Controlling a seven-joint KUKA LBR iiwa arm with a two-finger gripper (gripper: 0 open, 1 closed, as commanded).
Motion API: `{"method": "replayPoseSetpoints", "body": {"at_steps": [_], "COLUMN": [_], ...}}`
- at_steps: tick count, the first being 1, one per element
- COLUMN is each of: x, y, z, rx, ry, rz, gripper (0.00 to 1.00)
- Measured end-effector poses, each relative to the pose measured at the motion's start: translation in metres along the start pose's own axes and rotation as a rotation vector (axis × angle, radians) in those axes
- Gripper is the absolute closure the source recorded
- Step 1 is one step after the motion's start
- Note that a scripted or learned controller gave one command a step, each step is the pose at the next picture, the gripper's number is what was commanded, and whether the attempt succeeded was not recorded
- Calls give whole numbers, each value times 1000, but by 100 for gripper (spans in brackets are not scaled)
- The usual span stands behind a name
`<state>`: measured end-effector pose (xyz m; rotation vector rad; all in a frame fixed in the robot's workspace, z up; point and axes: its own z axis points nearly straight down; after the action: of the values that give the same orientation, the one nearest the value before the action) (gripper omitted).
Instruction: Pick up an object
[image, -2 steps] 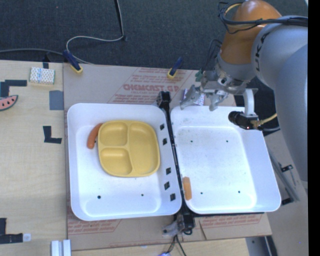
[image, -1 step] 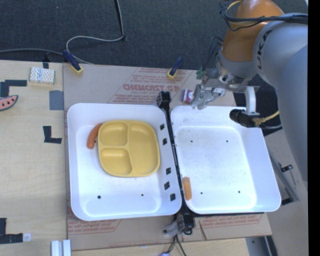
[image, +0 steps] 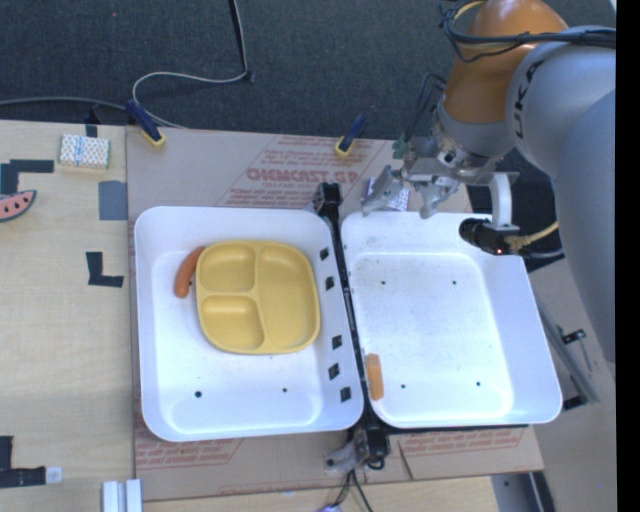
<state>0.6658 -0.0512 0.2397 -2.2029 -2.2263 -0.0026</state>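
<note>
Up top, the gripper hangs open and unladen above the right bin's far rim. A carrot lies by that bin's left wall.

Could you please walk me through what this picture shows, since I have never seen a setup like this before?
The picture comes from one fixed camera above the bench, looking down at a slant. The big grey shape with the orange band at the upper right is a robot arm. At its end sits a two-finger gripper, a simple metal hand, hovering over the far edge of the right bin. Nothing shows between its fingers, so it holds nothing at the moment.

On the bench are two shallow white bins side by side. The left bin holds a yellow divided plate and an orange, carrot-like piece lying against the plate's left rim. The right bin holds a small orange piece near its left wall.

The arm's job is to pick up one object.
</note>
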Motion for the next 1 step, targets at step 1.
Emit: {"method": "replayPoseSetpoints", "body": {"at_steps": [1], "x": [1], "y": [0], "z": [-9], "rx": [0], "ry": [2], "rz": [-1], "gripper": [100]}}
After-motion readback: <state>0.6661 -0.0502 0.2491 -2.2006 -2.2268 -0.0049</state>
